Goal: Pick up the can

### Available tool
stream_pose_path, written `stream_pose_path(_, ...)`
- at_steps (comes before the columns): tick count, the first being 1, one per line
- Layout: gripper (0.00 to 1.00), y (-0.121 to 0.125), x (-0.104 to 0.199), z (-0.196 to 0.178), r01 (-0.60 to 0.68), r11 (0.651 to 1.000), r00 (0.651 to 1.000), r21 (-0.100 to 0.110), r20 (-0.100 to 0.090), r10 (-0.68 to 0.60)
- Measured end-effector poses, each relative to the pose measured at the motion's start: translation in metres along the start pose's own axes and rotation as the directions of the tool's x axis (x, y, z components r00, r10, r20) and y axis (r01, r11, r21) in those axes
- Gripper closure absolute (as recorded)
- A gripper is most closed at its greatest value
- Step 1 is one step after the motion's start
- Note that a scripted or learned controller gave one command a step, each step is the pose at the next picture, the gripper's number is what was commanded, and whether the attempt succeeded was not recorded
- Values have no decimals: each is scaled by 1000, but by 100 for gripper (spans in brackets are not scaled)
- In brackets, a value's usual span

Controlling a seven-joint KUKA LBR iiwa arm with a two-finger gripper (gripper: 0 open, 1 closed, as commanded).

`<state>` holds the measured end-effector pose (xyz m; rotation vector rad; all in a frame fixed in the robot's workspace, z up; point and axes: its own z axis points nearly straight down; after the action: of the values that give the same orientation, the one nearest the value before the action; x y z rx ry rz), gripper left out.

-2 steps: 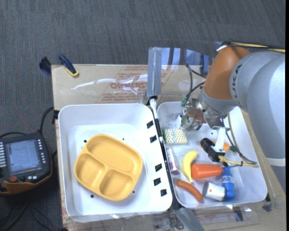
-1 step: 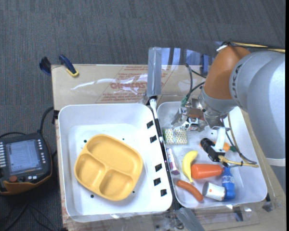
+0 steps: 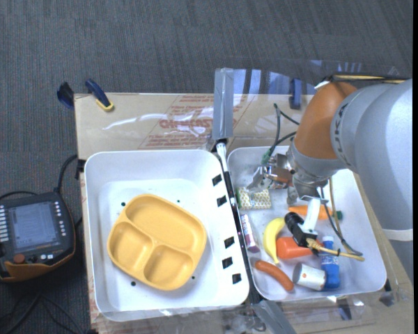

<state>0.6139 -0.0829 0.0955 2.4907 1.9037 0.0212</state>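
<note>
We see the can [image 3: 309, 276] lying on its side near the right bin's [image 3: 373, 264] front edge, long axis left-right, beside the hot dog [image 3: 274, 275], nearer us than the gripper [image 3: 265, 176], whose grip state we cannot tell.

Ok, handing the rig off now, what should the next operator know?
Gripper: low over the back of the right bin, near a checkered pad; can't tell if it grips anything.
Can: lying on its side at the front of the right bin, beside a sausage and a banana.
Left bin: holds a yellow tray.
Done: nothing yet, can not picked.
Left: bring the gripper forward to the can, grasp, lift.
</note>
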Motion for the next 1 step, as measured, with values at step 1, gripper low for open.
stream_pose_path(1, 100, 2, 2, -11, 1, 1000, 1000, -2, -3, -1)
